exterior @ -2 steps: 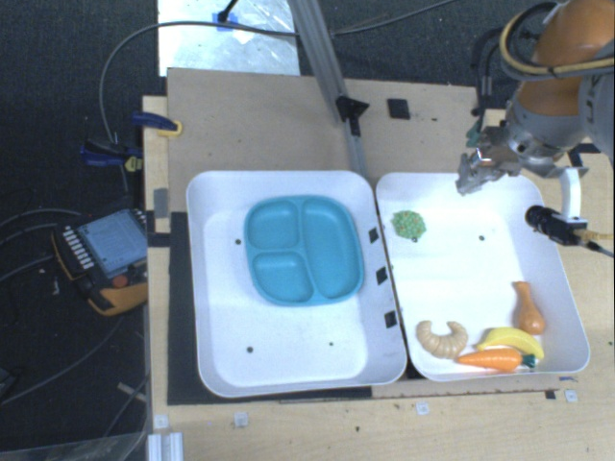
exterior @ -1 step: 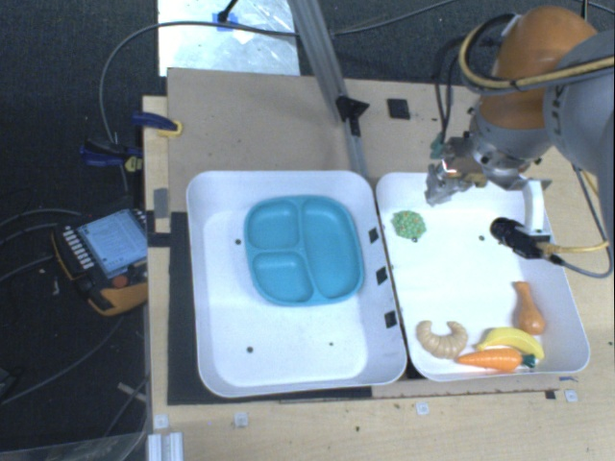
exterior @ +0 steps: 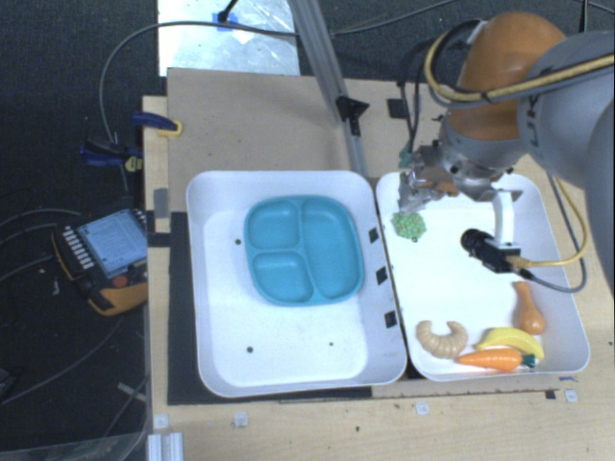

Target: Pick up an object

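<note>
**Ana:** Camera view first: where is the pincer [exterior: 415, 192]?

**Ben:** Over the right bin [exterior: 452, 267], close to its far left corner, hanging from the grey arm [exterior: 567, 113] that comes in from the right.

**Ana:** And the thing it might take?

**Ben:** The nearest candidate is the small green grape bunch [exterior: 409, 225], lying on the bin floor by the left wall, just below the pincer tip as seen from above, toward the bin's near edge. It is a round clump with no clear long axis, so I judge the approach angle matters little.

**Ana:** Is it gripped?

**Ben:** I cannot tell whether the pincer is spread or clenched; the wrist hides that. The bunch looks to be resting on the floor, perhaps touching the tip.

**Ana:** Anything else within reach?

**Ben:** At the near right corner lie a croissant [exterior: 441, 338], a carrot [exterior: 490, 358], a banana [exterior: 514, 339] and a tan gourd [exterior: 528, 310], all well apart from the pincer. The left bin [exterior: 216, 286] carries a blue divided plate [exterior: 304, 249].

**Ana:** So the move?

**Ben:** Probably a short drop onto the grapes.
</note>
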